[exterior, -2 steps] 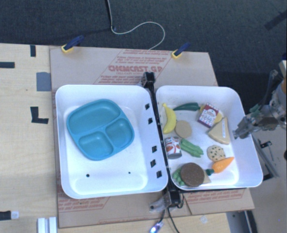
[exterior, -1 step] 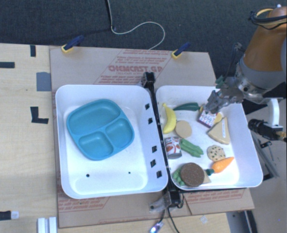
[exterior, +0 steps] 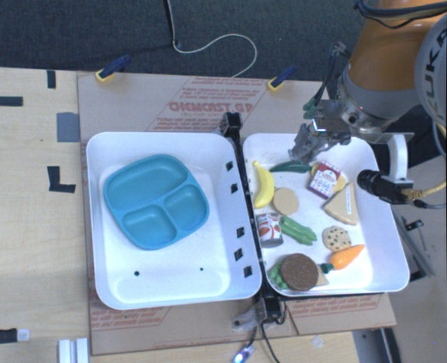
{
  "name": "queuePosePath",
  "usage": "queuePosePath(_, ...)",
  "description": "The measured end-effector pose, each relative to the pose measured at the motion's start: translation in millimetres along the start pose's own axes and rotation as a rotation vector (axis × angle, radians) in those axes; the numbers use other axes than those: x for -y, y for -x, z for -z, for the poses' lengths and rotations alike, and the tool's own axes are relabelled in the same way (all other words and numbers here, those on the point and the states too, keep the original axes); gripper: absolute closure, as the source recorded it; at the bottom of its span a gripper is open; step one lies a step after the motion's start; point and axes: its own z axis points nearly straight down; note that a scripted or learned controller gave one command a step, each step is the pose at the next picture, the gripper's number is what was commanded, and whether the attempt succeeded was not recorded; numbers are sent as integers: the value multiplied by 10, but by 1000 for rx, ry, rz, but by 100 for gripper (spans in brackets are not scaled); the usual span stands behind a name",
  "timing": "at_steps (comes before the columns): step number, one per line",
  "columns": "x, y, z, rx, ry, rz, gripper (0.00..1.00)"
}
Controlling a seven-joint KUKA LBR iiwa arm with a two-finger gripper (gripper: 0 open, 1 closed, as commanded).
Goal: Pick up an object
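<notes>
Nearest the lens, a toy burger [exterior: 299, 271] is seen at the right bin's [exterior: 389, 278] front edge, a carrot [exterior: 346, 256] and cookie [exterior: 335, 237] just beside it. Farther back, a green bean [exterior: 290, 166] is spotted right under the gripper [exterior: 308, 148], touching or nearly so; whether it is gripped cannot be told, nor how wide the tips stand. A red-labelled carton [exterior: 324, 179] and banana [exterior: 264, 185] are placed either side. A blue divided plate [exterior: 156, 200] is found in the left bin [exterior: 117, 278].

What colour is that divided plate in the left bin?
The divided plate is light blue, plain with no pattern, seen clearly in the camera view.
</notes>
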Motion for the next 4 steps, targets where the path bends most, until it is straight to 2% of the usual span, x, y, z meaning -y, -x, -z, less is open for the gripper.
queuePosePath(1, -120, -623, 490, 0, 0, -2, 100)
queuePosePath(2, -112, -584, 557, 3, -6, -7, 100)
queuePosePath(3, -196, -1154, 742, 1, -3, -4, 100)
queuePosePath(4, -55, -1073, -10, 4, -14, -10, 100)
